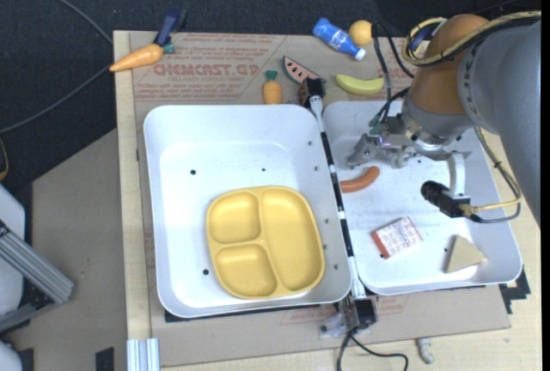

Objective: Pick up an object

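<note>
Yellow divided plate [265, 240], orange-red sausage [359, 180], curved, right bin [494, 262]

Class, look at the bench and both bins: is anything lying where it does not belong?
Yes. Several toy foods lie outside the bins on the bench's far edge: a carrot, a blue bottle, a banana and a watermelon slice. Inside the right bin, nothing looks spilled.
</note>
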Robot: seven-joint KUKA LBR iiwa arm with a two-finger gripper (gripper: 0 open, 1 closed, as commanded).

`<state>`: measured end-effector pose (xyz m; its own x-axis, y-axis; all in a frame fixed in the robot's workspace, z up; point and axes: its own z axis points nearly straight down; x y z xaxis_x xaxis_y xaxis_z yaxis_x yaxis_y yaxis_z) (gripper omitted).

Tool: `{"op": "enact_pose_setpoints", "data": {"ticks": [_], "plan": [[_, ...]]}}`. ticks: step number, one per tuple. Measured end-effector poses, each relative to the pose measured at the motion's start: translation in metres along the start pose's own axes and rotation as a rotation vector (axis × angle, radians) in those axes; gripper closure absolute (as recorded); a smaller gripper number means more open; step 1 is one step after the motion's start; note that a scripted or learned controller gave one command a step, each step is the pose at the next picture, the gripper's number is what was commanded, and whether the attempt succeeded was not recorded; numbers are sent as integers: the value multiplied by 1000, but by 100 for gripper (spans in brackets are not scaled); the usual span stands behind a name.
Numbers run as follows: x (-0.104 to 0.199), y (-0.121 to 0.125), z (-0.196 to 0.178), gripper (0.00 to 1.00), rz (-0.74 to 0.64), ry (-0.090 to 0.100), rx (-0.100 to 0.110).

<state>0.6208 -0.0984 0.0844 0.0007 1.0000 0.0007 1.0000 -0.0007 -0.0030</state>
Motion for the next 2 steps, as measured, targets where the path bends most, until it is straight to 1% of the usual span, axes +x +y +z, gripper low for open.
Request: {"op": "enact_pose_setpoints", "data": {"ticks": [1, 2], "plan": [[7, -10, 0, 0, 0, 0, -1], [6, -9, 0, 0, 0, 0, -2]]}}
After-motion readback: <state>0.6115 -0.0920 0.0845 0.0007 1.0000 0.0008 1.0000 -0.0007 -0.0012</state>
